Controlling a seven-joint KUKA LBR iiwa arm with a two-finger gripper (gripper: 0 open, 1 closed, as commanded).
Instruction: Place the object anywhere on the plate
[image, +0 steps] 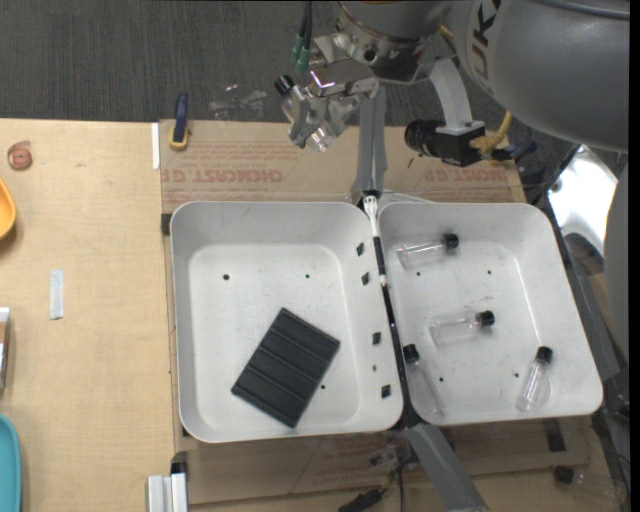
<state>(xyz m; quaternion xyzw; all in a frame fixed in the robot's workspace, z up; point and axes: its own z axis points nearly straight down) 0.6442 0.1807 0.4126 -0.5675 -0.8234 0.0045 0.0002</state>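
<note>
A black ribbed rectangular plate (287, 366) lies at a slant on the floor of the left bin (182, 300), towards its front. Three clear vials with black caps lie in the right bin (563, 262): one at the back (428, 248), one in the middle (462, 326), one at the front right corner (533, 379). My gripper (312, 128) hangs high behind the bins, above the back edge near the seam between them, well away from the plate and the vials. Its tip is small and glinting, and nothing can be made out in it.
A cardboard sheet (230, 172) lies behind the bins, with a blue clamp (180, 118) at its left end. The arm's grey bulk (560, 60) fills the top right. An orange object (4, 215) and small items sit on the wooden bench at the left.
</note>
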